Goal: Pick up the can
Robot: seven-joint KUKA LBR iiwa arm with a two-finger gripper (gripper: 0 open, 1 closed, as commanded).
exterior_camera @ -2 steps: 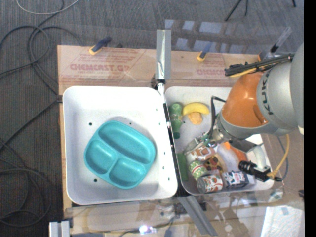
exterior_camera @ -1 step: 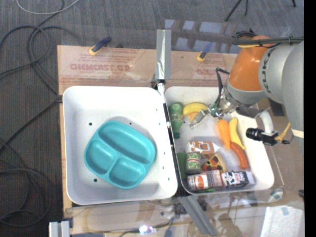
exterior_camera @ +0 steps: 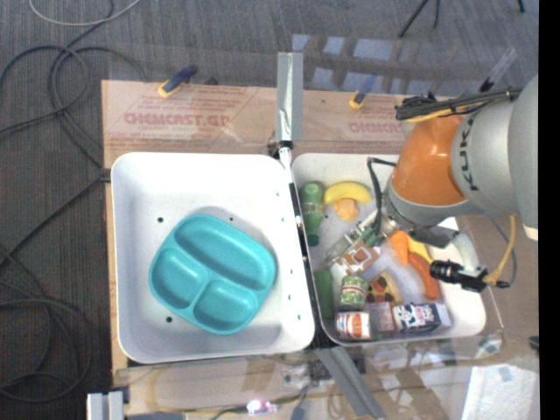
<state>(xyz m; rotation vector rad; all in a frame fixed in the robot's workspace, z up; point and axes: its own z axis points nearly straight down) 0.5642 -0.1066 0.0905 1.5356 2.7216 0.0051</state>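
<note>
Reaching from right over right bin | gripper state unclear | can at front wall

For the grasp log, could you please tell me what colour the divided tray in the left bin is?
The divided tray is turquoise, seen clearly in the camera view.
</note>
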